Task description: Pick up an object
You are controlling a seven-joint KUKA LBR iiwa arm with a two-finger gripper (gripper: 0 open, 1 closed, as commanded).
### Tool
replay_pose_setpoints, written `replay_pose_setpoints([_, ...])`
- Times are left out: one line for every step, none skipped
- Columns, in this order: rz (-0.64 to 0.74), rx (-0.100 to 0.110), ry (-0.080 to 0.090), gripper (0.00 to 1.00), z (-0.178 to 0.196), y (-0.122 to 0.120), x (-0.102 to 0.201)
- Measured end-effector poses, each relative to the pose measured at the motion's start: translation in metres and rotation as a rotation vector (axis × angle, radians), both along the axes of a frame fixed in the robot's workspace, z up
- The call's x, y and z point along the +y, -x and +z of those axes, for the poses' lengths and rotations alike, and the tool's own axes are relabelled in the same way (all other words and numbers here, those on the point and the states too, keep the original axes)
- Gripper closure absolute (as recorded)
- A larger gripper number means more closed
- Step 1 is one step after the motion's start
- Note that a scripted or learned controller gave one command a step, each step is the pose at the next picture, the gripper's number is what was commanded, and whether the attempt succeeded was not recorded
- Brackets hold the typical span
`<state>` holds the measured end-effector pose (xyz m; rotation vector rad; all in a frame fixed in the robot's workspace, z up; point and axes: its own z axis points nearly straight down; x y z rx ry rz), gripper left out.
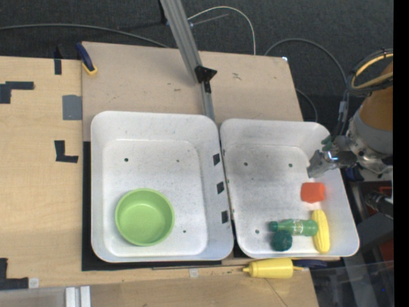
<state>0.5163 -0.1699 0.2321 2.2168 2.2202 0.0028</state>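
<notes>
The right bin (268, 146) holds an orange-red block (312, 192) near its right wall. Below the block lie a green bottle (294, 227) on its side, a dark teal piece (280, 240) and a yellow banana-shaped object (321, 230), bunched in the front right corner. My gripper (321, 160) hangs over the bin's right rim, just above and behind the orange-red block, with nothing seen in it. The grey and orange arm (374, 123) reaches in from the right.
A green bowl (144, 217) sits in the front left of the left bin (153, 130). A yellow squeeze bottle (271, 268) lies on the bench in front of the right bin. A grey pole (185, 34) and cables run behind the bins.
</notes>
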Motion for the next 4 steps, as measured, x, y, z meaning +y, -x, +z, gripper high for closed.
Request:
replay_pose_setpoints([-0.001,0.006,-0.002,1.0,-0.002,0.0,0.0])
replay_pose_setpoints([0.006,0.005,-0.004,1.0,0.002,-0.002,0.062])
replay_pose_setpoints([0.006,0.008,-0.004,1.0,-0.007,0.006,0.123])
replay_pose_setpoints([0.006,0.007,-0.003,1.0,-0.002,0.001,0.171])
